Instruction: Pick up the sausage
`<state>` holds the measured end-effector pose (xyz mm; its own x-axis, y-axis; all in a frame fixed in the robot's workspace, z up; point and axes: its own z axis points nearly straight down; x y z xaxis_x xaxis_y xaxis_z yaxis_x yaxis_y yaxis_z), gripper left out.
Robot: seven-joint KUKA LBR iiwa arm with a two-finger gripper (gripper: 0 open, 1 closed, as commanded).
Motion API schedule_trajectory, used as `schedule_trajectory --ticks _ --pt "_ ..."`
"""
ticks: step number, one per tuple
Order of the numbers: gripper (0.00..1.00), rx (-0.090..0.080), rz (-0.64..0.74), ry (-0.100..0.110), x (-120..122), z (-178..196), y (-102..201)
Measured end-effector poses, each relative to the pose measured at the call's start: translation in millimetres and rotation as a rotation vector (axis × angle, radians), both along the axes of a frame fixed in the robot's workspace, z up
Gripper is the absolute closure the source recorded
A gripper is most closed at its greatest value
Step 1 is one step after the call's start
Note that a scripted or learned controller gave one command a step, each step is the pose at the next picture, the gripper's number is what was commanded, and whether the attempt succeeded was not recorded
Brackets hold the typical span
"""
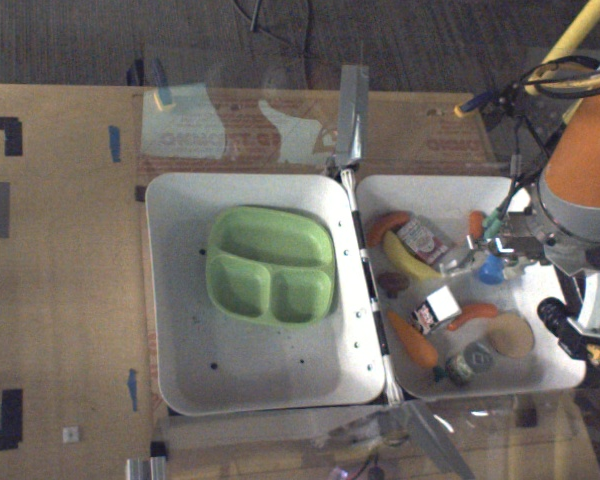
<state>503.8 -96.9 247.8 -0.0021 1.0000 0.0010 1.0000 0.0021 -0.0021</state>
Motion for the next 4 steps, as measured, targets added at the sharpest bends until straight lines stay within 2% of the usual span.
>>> schedule_trajectory --ticks 1,2,3,4 --pt "0.00 0.000 0.031 -0.001 -25 -137 -47" --pt "1.00 -0.002 0.029 -0.004 -25 -127 -48" --pt "1.00 -0.003 0.027 -0.006 -24 -118 -48" --pt "0.00 -0.003 0.027 -0.006 -24 -118 -48"
